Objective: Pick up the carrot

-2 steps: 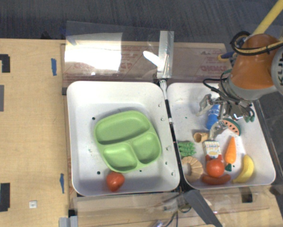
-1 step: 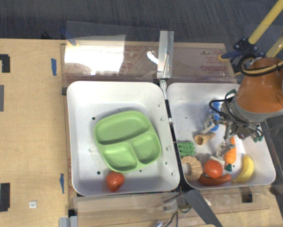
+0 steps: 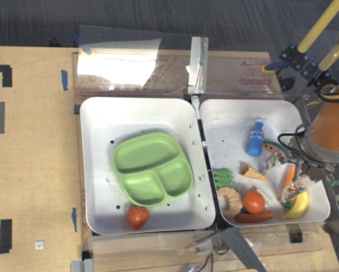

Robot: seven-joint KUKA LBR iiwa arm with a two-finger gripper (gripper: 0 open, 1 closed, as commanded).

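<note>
Camera view: gripper [image 3: 289,177] low in the right bin [image 3: 226,118], at the carrot [image 3: 288,175].

Its fingers seem to close around the thin orange carrot, though clutter blurs the contact, at about 4 o'clock in that bin. Just below lies a banana [image 3: 297,205]; toward 8 o'clock from it sit a tomato [image 3: 253,201] and a red sausage [image 3: 254,216]. A blue bottle [image 3: 255,139] stands near 11 o'clock. On the same counter, the left bin [image 3: 101,118] holds a green divided plate [image 3: 152,168] and a second tomato [image 3: 138,216].
</note>
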